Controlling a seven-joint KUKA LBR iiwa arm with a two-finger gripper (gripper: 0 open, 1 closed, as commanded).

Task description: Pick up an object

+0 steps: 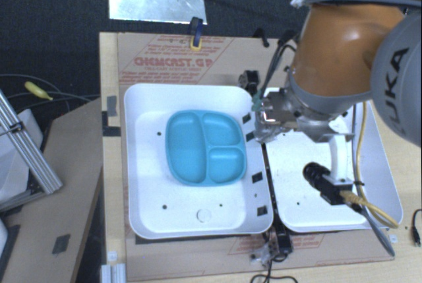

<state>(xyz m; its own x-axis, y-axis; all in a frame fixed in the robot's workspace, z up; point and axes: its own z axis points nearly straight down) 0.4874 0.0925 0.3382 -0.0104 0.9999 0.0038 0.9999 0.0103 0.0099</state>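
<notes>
A blue plate [204, 146] with three compartments lies flat in the middle of the left bin [148, 209]. The arm's big orange-and-grey wrist hangs over the right bin [310, 216]. My gripper [265, 118] sits under that wrist, right at the divide between the two bins, beside the plate's right edge. The wrist hides most of it, and I see nothing held in it.
A black cylinder [324, 184] on a white bracket, with a yellow cable, hangs from the arm over the right bin. A faint small round mark [203, 214] shows near the left bin's front. Brown cardboard [175, 57] lies behind the bins.
</notes>
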